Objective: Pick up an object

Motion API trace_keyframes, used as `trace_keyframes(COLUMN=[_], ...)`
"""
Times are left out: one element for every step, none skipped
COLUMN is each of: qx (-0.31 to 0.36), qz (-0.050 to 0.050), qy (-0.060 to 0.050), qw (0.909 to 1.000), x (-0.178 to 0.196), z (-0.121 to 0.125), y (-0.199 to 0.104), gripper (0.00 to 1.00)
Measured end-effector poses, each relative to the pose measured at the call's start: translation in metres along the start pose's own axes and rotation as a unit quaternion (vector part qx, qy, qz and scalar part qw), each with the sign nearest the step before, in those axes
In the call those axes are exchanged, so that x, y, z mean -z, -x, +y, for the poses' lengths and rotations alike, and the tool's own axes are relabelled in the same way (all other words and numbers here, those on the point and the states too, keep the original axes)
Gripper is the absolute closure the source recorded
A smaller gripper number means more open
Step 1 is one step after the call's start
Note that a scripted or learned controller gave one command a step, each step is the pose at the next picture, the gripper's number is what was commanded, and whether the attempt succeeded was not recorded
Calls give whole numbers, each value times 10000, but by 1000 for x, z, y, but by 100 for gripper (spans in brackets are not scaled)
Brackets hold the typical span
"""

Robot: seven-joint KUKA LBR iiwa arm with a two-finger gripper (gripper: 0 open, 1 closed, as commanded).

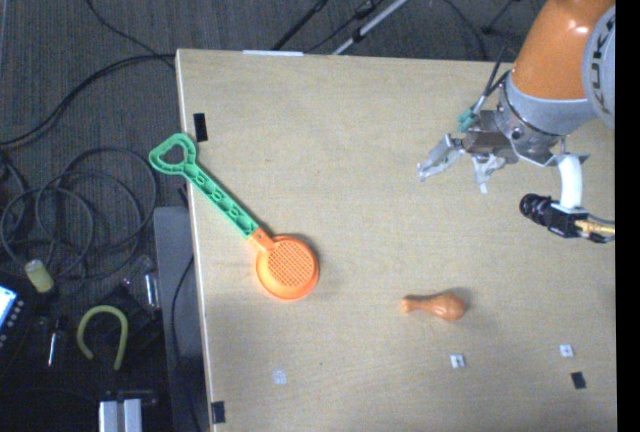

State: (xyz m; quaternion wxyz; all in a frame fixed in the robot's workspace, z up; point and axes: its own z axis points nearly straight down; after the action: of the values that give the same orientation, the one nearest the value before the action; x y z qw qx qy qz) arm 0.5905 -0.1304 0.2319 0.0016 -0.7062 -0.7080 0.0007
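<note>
From the overhead camera, my gripper [455, 163] hangs at the upper right of the tan bench top [380, 110], its two pale fingers spread apart with nothing between them. The strainer [240, 220] lies flat toward the left side, well apart from my fingers. Its long axis runs diagonally: the green handle's looped end points to the upper left, the round orange mesh head to the lower right. A small orange drumstick-shaped piece [436, 305] lies lower down, its bulb end pointing right.
</note>
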Motion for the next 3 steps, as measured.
trace_keyframes(qx=[749,886,991], qz=[-17,-25,-15], qy=[8,9,6], qw=[9972,9961,9951], x=[-75,-138,-148], z=[50,78,78], y=[49,66,28], gripper=[0,0,0])
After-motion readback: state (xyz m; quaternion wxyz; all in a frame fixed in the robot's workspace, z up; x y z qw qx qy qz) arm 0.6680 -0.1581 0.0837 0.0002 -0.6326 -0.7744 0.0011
